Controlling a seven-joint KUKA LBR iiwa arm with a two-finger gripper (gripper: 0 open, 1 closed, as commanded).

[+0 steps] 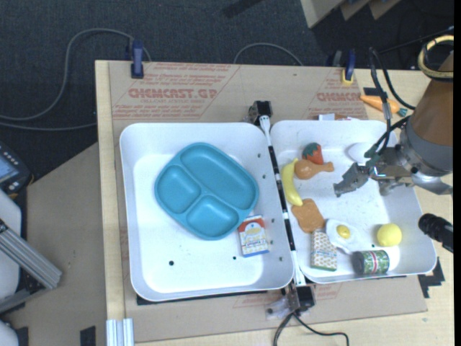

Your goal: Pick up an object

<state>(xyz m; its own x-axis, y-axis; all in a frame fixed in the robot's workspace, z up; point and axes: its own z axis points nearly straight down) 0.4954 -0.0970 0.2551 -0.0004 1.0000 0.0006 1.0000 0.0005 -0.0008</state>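
My gripper (344,186) hangs over the middle of the right bin (364,211), above bare white floor, with nothing visibly in it. To its left lie a brown drumstick (314,168), a red and green toy (312,151) and a yellow banana (289,184). Nearer the front are a brown flat piece (310,215), a fried egg (340,232), a yellow lemon (389,234), a green-labelled can (372,262) lying on its side and a patterned packet (323,251).
The left bin (144,215) holds a blue divided plate (205,189) and a small carton (253,236) near its front right corner. A small white object (356,151) lies at the back of the right bin. Cables run over the bench's back edge.
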